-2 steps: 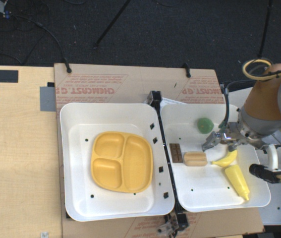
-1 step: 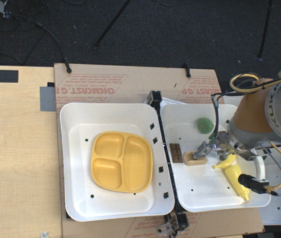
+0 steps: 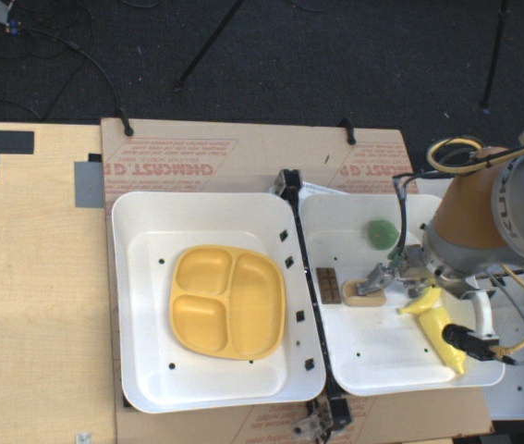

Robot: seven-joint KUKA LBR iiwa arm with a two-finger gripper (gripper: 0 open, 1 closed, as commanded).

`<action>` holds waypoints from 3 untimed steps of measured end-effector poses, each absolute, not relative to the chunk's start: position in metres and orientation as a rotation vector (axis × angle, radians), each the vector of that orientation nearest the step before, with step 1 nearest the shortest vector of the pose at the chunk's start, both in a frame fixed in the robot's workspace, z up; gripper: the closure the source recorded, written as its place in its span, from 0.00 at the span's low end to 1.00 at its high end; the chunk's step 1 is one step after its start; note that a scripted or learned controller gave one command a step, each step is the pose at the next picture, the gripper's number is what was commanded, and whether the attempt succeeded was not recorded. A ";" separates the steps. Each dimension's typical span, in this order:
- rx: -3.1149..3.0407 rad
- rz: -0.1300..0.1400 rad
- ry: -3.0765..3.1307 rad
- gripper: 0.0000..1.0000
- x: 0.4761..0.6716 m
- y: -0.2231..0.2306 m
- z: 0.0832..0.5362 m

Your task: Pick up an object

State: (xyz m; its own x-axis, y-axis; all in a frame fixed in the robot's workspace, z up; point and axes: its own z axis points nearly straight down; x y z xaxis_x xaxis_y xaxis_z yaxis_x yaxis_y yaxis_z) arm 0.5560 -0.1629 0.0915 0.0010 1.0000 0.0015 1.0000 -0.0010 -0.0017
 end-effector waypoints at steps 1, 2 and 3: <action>-2.223 -0.006 -2.219 1.00 0.558 -0.163 0.102; -2.223 0.003 -2.214 1.00 0.550 -0.170 0.154; -2.218 0.003 -2.221 1.00 0.543 -0.165 0.209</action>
State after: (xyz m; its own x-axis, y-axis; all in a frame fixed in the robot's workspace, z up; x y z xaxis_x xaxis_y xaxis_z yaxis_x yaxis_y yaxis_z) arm 0.5429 -0.1650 0.2091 -0.0013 1.0000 0.0009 1.0000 0.0013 -0.0035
